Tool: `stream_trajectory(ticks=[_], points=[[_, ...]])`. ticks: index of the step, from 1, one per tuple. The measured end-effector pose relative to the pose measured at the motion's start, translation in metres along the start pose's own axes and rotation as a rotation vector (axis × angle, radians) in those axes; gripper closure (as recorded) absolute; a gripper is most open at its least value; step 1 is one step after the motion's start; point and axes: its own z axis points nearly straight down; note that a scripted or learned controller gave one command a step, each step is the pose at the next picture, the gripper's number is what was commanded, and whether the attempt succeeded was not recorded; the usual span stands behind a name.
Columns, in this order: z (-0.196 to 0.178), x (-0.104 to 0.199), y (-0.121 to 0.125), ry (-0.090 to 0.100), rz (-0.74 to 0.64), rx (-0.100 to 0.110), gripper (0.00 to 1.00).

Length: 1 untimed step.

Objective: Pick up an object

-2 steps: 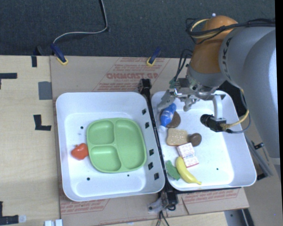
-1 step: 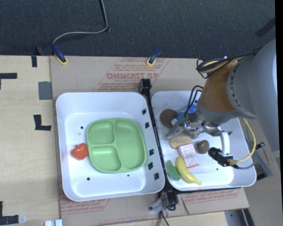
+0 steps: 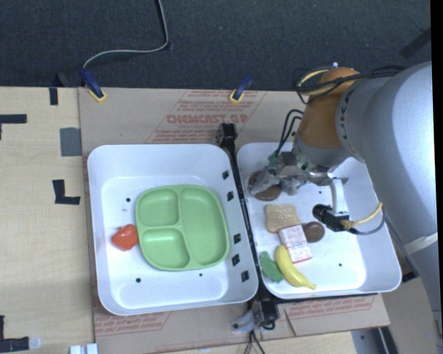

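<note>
Where tool [image 3: 274,179] reaches, brown rounded lump [image 3: 263,187]

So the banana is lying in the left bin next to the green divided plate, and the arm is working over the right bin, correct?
Not quite. The banana lies in the right bin, near its front edge, not beside the green divided plate, which sits in the left bin. The camera view shows this. The arm does reach over the right bin.
</note>
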Motion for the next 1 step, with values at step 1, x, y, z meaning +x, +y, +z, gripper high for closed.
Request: stream_trajectory(ticks=[1], points=[[0.0041,-0.0062,0.0296,0.008,0.008,0.045,0.0]])
